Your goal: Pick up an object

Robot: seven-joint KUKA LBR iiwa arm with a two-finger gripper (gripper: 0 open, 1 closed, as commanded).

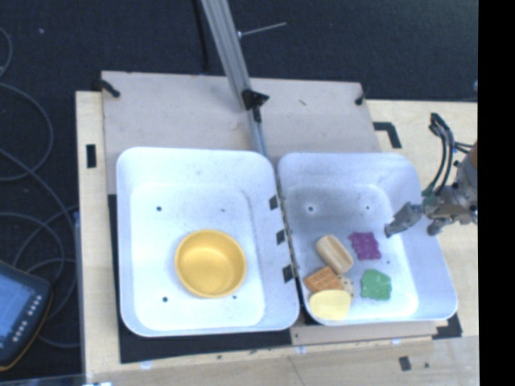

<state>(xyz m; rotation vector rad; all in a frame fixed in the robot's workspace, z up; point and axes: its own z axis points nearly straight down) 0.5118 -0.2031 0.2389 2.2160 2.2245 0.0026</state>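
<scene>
The right bin [346, 175] holds several small objects in its near half: a tan rounded piece [334, 252], a purple piece [365, 244], a green piece [375, 285], an orange block [323, 279] and a pale yellow piece [331, 304]. My gripper [416, 224] hangs over the right bin's right rim, to the right of the purple piece and apart from it. Its fingers are open and nothing is between them. One dark fingertip [397, 221] points left into the bin.
A yellow bowl [211, 262] sits in the left bin [161, 183]. A slanted metal rail [229, 47] rises from behind the divide between the two bins. Cables [441, 147] hang by the wrist at the right.
</scene>
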